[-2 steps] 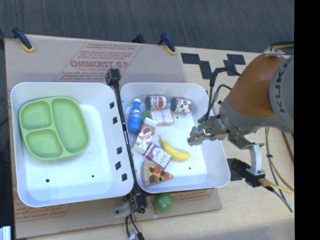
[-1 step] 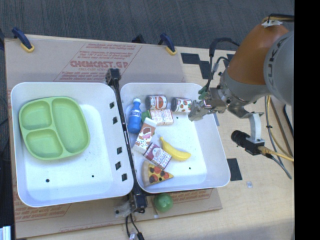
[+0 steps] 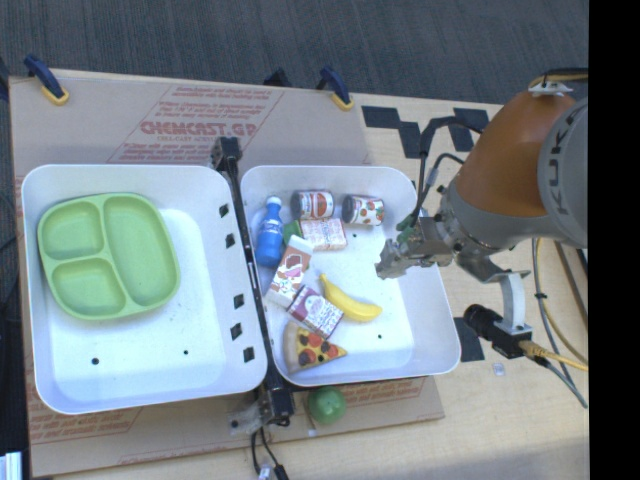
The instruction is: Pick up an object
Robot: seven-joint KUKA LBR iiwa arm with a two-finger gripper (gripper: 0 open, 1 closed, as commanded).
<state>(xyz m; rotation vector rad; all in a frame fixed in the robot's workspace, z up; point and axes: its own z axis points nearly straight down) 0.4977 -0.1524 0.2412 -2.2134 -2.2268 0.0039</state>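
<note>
The right bin holds several small items: a blue bottle, two cans, a small carton, another carton, a red box, a banana and a pizza slice. My gripper hangs over the right side of this bin, to the right of the banana and below the second can. No item sits between its fingers as far as I can see.
The left bin holds a green divided plate. A green ball lies outside the bins at the front edge. Clamps and cardboard line the back; cables run at the right.
</note>
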